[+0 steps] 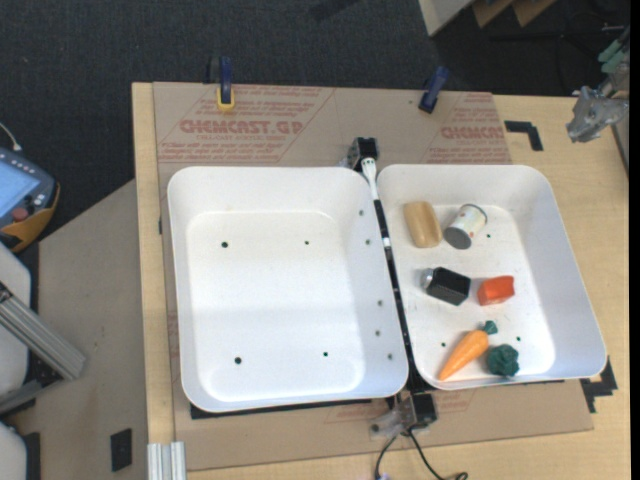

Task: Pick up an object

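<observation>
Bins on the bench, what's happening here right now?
Nothing is being handled at this moment. All the objects sit in the right bin: a tan block, a grey-and-white cylinder, a black block, an orange-red block, a toy carrot and a green piece beside the carrot's top. The left bin shows bare white floor with a few small dark dots. No object has been lifted yet.

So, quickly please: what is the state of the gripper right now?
Gripper: at the far right edge, above the bench and away from the bins; open or shut cannot be told.
</observation>
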